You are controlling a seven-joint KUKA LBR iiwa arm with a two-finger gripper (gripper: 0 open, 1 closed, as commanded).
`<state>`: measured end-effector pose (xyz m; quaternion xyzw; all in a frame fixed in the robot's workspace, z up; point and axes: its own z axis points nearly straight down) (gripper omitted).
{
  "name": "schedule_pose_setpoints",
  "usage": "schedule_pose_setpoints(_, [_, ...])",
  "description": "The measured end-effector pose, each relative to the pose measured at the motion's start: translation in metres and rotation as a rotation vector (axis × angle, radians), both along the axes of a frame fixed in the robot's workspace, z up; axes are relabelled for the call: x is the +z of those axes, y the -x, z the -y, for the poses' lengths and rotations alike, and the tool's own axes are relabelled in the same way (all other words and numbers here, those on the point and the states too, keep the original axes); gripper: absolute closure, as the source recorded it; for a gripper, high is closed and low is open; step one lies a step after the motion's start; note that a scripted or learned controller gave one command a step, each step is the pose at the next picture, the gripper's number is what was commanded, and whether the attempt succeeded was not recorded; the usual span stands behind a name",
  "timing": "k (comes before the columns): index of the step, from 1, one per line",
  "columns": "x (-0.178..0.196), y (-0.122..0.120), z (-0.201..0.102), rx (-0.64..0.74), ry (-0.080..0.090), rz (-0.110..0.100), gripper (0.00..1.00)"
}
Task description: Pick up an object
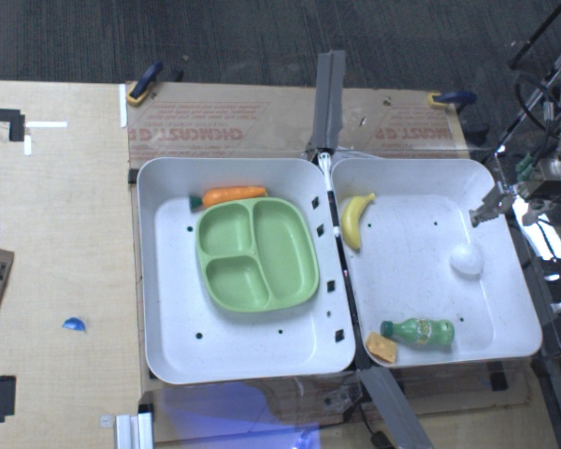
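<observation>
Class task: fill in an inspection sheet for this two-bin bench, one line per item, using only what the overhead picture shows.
Surface: left bin and right bin, white, side by side on a wooden bench.
Job's things: green divided plate and carrot in left bin; banana, white ball, green bottle, tan piece in right bin.
Clutter: blue scrap on bench.
Grippers: gripper at right bin's far right rim, holding nothing visible.
Cables: nothing seen.
Surroundings: clamps, cardboard.
</observation>
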<state>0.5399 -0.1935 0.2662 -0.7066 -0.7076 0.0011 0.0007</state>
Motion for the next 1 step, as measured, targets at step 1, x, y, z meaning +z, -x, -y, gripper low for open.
schedule_pose_setpoints(1, [-0.0971,0.0502,-0.0349,0.05,-0.001,-0.001,0.0])
